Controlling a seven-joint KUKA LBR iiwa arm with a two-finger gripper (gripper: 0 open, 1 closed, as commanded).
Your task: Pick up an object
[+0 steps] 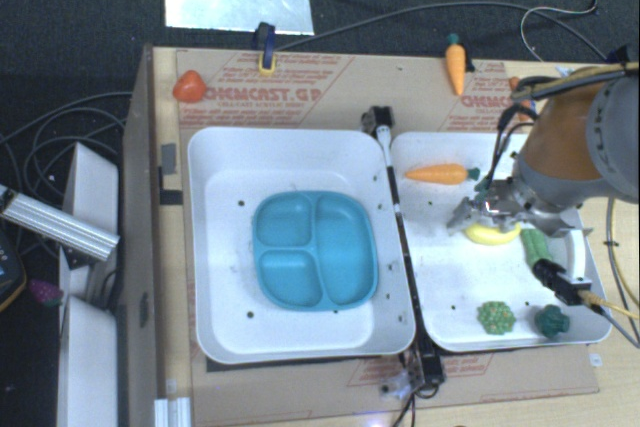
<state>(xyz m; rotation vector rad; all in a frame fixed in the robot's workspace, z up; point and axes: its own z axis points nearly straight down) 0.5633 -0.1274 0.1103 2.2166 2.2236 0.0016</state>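
The right bin point(450, 295) holds several toy foods. An orange carrot point(437, 174) lies near its back left corner. A yellow banana-like piece point(492, 236) sits in the middle, with a green cucumber point(535, 246) just to its right. A light green broccoli point(495, 317) and a dark green piece point(551, 321) rest near the front edge. My gripper point(485, 213) hangs low over the bin, right at the yellow piece's back edge and partly covering it. The grey arm with its orange band point(560, 130) reaches in from the right.
The left bin point(215, 215) holds a blue divided plate point(315, 249). On the bench behind the bins lie a second carrot point(456, 66), a red-orange piece point(188, 87) and a yellow-and-blue clamp point(266, 50). Cables trail around the arm at right.
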